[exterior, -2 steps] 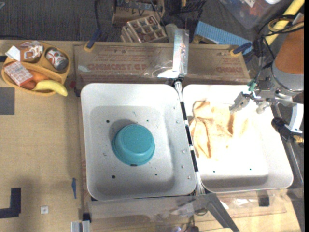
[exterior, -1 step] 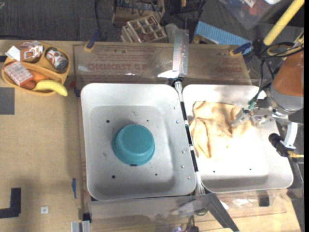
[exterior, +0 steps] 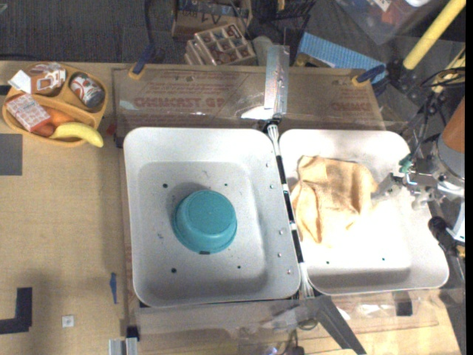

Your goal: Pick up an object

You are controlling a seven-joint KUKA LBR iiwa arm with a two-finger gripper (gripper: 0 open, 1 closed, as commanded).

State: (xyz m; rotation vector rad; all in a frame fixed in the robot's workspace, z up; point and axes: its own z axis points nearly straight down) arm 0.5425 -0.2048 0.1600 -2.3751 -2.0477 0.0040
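A crumpled tan cloth (exterior: 330,193) lies in the left half of the right bin (exterior: 384,261), against the wall between the bins. A teal bowl (exterior: 206,221) sits upside down in the middle of the left bin (exterior: 148,161). My gripper (exterior: 395,181) reaches in from the right at the right bin's far right side. Its tip is level with the cloth's right edge and very close to it. I cannot tell whether it touches the cloth. Nothing is seen held in it.
A yellow tray (exterior: 52,109) with a banana, an orange and small packages sits at the far left of the bench. Cardboard (exterior: 192,95) lies behind the bins. Cables and a yellow bar (exterior: 440,21) crowd the back right.
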